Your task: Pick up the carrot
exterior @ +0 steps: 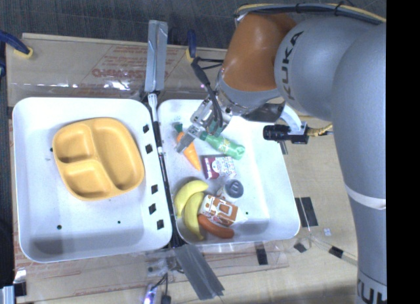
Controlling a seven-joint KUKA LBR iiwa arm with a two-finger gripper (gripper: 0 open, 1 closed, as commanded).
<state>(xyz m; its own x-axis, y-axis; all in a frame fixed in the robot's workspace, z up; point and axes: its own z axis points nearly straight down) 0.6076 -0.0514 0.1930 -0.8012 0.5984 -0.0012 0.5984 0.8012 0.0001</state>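
Small tapered orange carrot (pixel 190 155)

Worktop (pixel 79 66), pale brown, carrying two shallow white bins side by side: left bin (pixel 26 165) and right bin (pixel 275 178), rims touching.

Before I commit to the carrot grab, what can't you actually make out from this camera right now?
- Tool: whether it grips the carrot; its tips blur together against the carrot's top end in the camera view.
- Carrot: its upper end is covered by the tool.
- Green bottle: its left end sits under the tool.
- Small carton: print too small to read.
- Sausage: partly under the snack pack.
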